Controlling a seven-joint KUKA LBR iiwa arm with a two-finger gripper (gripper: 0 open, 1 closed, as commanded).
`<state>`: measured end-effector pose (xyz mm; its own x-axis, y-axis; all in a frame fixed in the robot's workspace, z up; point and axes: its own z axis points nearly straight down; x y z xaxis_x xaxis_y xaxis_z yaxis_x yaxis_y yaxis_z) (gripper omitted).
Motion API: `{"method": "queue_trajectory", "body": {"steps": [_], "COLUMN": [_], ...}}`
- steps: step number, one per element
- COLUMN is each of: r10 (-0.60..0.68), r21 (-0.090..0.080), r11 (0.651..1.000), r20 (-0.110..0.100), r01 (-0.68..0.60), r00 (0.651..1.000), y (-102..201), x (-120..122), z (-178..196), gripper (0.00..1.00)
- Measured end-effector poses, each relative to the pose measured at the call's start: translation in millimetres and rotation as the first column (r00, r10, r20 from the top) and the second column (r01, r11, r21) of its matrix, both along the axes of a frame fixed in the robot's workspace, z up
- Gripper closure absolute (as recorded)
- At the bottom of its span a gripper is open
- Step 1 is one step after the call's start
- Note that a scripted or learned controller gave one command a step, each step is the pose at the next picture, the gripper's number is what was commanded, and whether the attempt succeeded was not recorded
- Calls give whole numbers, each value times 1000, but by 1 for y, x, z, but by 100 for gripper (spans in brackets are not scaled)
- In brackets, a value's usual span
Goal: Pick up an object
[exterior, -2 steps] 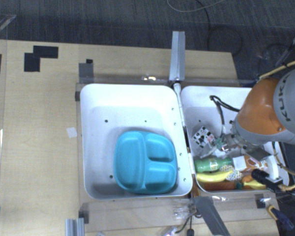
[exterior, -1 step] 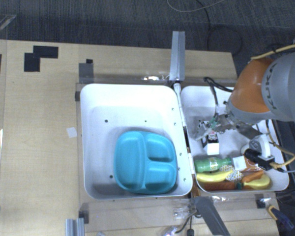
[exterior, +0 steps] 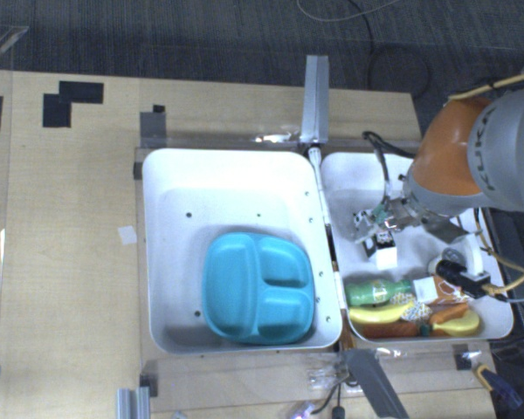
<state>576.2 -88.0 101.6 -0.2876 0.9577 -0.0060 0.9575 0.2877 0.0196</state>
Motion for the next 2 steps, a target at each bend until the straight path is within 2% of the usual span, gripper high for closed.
{"method": "queue_trajectory", "body": {"steps": [1,2], "r10": [5,12], "r21": [0,-1], "r11": [1000,1000], "r20": [-14,-9], "r01": [-5,-12], "r00": [1000,1000], "y": [58,59], "x": [6,8], "z": [113,124], "gripper": [100,100]}}
